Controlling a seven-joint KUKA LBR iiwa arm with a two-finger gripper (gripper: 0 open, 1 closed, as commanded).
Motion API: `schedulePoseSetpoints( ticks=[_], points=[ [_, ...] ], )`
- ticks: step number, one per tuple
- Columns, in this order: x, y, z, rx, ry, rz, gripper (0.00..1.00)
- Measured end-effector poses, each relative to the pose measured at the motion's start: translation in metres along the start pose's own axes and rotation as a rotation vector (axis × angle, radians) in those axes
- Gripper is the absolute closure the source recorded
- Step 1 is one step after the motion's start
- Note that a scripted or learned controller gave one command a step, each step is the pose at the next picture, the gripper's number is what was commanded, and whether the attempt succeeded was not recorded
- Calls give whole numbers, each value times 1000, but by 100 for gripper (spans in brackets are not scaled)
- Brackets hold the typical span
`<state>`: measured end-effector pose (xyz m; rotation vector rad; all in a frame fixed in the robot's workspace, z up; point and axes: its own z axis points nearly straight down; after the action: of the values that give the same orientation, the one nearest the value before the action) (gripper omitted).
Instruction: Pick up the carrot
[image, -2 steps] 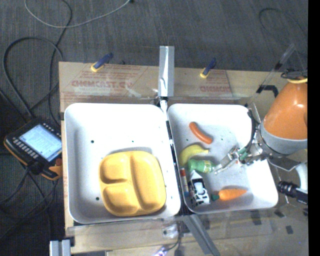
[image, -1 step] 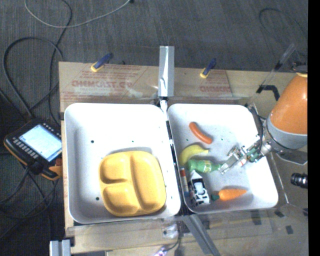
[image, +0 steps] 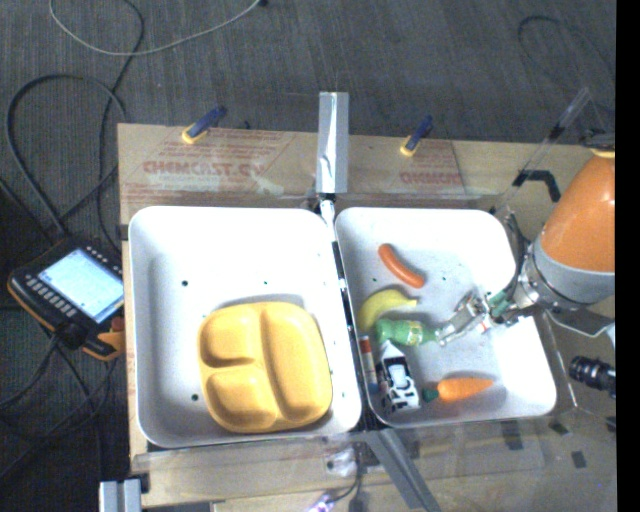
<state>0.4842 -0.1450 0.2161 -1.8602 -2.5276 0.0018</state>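
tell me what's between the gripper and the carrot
Nothing: in the camera view, bare white floor of the right bin separates the gripper from the carrot, which lies below it.

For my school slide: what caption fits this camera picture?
Robot gripper hovers above the carrot in the right bin.

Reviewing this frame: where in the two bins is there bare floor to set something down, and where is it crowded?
Left bin: bare along the far and left walls around the yellow tray. Right bin: bare at the far right corner beyond the hot dog. Crowded near the divider: banana, green bottle, carrot, gripper.
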Motion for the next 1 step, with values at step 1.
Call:
schedulePoseSetpoints(
  ticks=[1],
  points=[
    [-7, -2, -17, -1, -3, -217, 0]
  ],
)
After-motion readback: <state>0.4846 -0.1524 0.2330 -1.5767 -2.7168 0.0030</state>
